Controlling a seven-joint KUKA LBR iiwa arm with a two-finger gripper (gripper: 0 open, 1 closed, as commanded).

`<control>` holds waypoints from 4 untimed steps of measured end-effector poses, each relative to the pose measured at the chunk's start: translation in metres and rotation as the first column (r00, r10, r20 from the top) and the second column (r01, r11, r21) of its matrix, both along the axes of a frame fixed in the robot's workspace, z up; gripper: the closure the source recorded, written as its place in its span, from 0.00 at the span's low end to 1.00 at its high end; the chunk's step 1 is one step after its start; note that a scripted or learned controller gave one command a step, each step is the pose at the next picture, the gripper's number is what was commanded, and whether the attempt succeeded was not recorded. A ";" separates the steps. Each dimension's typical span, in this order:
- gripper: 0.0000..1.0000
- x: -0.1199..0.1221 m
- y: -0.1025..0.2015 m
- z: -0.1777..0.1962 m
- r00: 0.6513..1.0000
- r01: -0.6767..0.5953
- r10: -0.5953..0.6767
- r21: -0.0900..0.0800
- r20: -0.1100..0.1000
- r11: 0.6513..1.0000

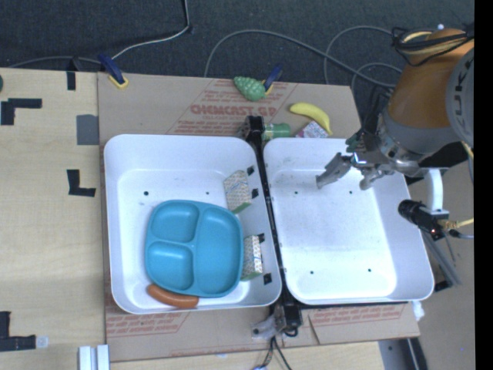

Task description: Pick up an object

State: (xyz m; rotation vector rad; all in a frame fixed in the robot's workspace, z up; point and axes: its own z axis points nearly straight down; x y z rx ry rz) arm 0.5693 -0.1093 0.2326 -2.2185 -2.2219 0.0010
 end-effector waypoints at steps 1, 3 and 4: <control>0.00 0.011 -0.047 -0.094 1.000 0.002 -0.002 -0.001 -0.002 1.000; 0.00 0.085 -0.024 -0.146 1.000 0.000 0.000 -0.003 0.007 1.000; 0.00 0.071 0.001 -0.144 1.000 0.000 0.000 -0.001 0.000 1.000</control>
